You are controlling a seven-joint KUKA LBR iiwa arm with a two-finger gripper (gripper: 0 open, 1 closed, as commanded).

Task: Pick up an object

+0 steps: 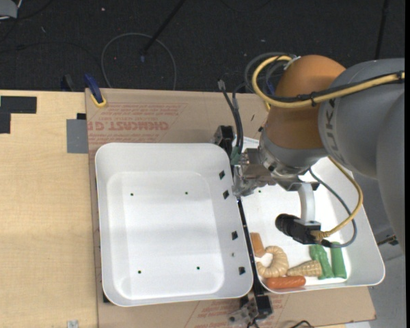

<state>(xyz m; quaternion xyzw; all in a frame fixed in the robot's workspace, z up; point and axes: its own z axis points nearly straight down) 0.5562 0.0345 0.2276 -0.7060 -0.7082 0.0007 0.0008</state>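
Several small toys lie in the near corner of the right bin (pixel 369 268): a tan curled pastry (pixel 278 257), an orange sausage-shaped piece (pixel 284 283), a small orange block (pixel 257 241), a tan cone (pixel 305 268) and green pieces (pixel 329 262). The gripper (pixel 245 180) hangs under the arm's orange wrist (pixel 304 108), low over the right bin's far-left part beside the wall shared by the two bins. It is well behind the toys and apart from them. The wrist body hides most of it.
The left bin (pixel 106 183) stands beside the right one, their rims meeting at a line of black clips (pixel 234 234). A black connector and cables (pixel 295 227) hang from the arm over the right bin. Cardboard and a wooden benchtop surround the bins.
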